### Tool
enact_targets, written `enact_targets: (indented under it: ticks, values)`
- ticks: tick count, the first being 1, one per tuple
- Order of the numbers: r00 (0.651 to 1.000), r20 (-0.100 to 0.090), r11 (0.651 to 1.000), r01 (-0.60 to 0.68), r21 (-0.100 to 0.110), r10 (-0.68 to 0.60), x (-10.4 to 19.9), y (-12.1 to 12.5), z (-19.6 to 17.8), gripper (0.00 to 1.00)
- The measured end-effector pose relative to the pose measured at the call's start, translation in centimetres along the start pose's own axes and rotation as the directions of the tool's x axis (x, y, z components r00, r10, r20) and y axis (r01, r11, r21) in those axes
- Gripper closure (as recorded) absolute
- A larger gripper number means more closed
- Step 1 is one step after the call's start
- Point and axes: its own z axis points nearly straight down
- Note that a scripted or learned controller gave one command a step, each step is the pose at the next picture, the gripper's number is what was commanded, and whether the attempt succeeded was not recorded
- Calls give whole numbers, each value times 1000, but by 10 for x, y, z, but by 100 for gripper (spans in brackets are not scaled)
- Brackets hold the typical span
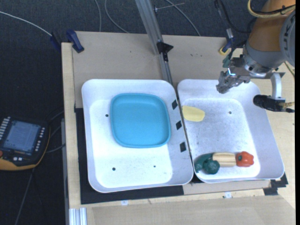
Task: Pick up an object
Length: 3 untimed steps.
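Hovering over the right bin's (262, 125) far rim, the pincer (227, 86) grips nothing; its opening is unclear.

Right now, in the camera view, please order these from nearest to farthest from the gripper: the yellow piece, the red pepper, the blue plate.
1. Yellow piece: right bin, left edge, below-left of the gripper.
2. Red pepper: right bin, front edge.
3. Blue plate: left bin, farthest by its middle.
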Motion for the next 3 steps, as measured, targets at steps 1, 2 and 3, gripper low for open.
enact_targets:
  ticks: [1, 2, 3]
  values:
    - [1000, -1, 1000, 0, 5, 0, 0, 1, -12, 100]
    - [1000, -2, 1000, 3, 5, -3, 48, -5, -22, 100]
    - [1000, -2, 1000, 4, 7, -4, 101, -1, -13, 100]
